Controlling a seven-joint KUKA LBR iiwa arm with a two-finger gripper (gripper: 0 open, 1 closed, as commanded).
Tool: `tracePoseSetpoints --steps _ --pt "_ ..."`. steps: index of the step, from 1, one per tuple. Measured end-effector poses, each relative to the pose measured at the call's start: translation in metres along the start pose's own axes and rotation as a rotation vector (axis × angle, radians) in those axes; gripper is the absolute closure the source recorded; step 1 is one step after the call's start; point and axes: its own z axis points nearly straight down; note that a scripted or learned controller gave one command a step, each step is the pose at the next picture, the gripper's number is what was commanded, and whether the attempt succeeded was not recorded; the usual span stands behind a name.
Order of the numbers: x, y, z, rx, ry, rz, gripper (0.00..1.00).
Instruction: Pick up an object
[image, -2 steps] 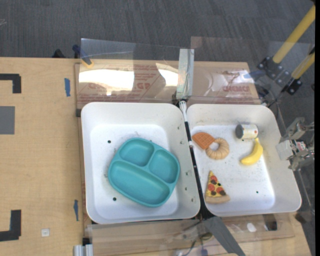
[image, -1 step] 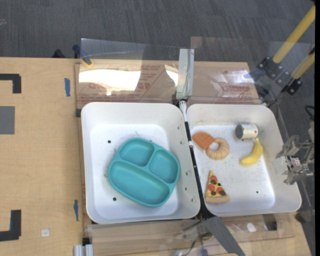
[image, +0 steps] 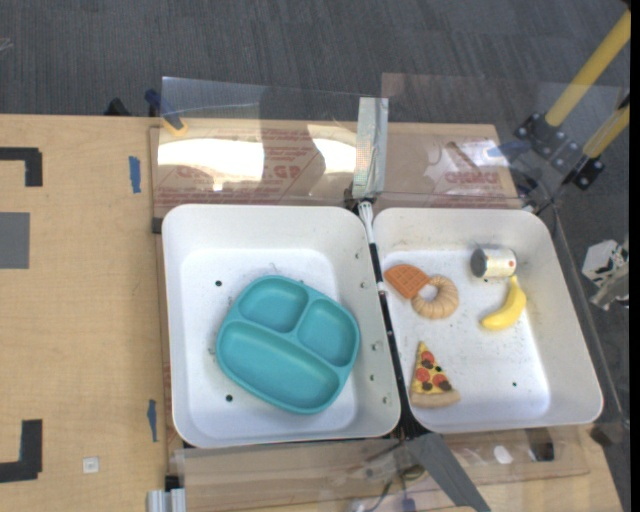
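Yellow toy banana (image: 505, 308) lies in the right bin (image: 570, 400), near its right wall, just below a small grey and white cylinder (image: 493, 263). Left of them a tan ring doughnut (image: 436, 298) touches an orange waffle-like piece (image: 404, 279), and a pizza slice (image: 431, 376) sits nearer the front. The left bin (image: 190, 250) holds a teal divided plate (image: 288, 344). Both bins rest on the counter (image: 70, 300). Of the end effector's state I cannot tell.
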Motion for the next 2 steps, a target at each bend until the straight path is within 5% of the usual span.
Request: tracePoseSetpoints --steps 1,2 --pt "0.014 -0.011 -0.008 0.002 0.002 0.415 1.0" --pt "0.016 -0.012 0.042 0.006 0.009 0.692 1.0"
